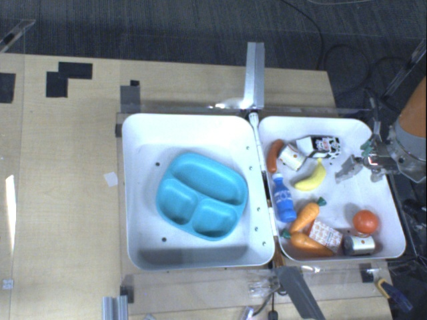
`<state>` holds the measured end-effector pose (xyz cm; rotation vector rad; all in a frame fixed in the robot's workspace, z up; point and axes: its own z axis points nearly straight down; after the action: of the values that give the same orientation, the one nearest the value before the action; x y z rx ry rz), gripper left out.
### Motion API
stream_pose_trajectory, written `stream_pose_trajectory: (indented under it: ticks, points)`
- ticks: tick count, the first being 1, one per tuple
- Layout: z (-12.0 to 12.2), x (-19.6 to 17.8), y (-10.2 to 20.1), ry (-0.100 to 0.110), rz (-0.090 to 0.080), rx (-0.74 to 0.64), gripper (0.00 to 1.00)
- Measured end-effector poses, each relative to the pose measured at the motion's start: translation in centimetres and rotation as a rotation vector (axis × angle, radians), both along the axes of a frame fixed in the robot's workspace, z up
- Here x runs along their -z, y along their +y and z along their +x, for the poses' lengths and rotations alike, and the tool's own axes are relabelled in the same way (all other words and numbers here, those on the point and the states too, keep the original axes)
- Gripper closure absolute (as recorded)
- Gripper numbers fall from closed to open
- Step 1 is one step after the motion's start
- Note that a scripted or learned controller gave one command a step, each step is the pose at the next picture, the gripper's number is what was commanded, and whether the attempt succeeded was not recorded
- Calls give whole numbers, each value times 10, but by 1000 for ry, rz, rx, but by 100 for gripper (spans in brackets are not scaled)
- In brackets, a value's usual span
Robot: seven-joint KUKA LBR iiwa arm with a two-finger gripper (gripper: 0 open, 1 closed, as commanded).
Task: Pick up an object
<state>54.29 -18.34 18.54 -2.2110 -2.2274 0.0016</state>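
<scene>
The right bin (393, 209) holds several small objects. A yellow banana (311, 177) lies near its middle, with a blue bottle (283, 199) along the left wall. Two orange carrots (305, 217) (310, 243) lie toward the front beside a small printed packet (325, 233). A red tomato (365, 221) and a dark can (360, 245) sit at the front right. A brown sausage (274, 155), a white box (291, 157) and a black-and-white can (325, 144) are at the back. My gripper (363, 171) hangs over the bin's right side, right of the banana, open with nothing between its fingers.
The left bin (143, 179) holds a blue divided plate (200, 195). A metal post (255, 72) rises behind the wall between the bins. The arm's orange band (413, 115) is at the right edge. Cables lie on the dark floor behind the bench.
</scene>
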Motion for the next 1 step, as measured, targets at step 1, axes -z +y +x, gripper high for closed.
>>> stream_pose_trajectory:
  ticks: [1]
  points:
    - [40,80,2,-21,-6,-56,0]
